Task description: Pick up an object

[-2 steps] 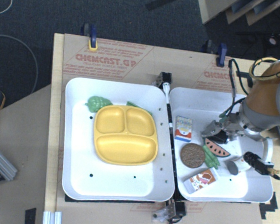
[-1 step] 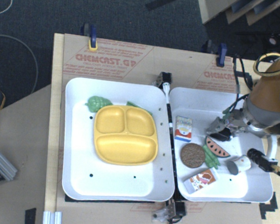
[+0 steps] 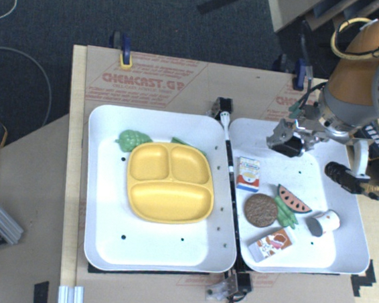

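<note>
Yellow divided plate (image 3: 170, 182) sits in the left bin (image 3: 99, 239), green leafy bits (image 3: 133, 139) at its far edge. Over in the right bin (image 3: 347, 255): small carton (image 3: 248, 173), brown round patty (image 3: 261, 209), watermelon slice (image 3: 295, 199), another carton (image 3: 272, 245), white cup (image 3: 323, 222). Gripper (image 3: 288, 141) hovers over that bin's far end, looks like nothing's in it; honestly can't tell if the claw is released or clenched.

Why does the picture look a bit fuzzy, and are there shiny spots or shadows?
In the camera view everything is slightly soft; the gripper looks blurriest. The white bins are bright without harsh glare. The yellow tray casts only a faint shadow. The carton's print is unreadable.
</note>
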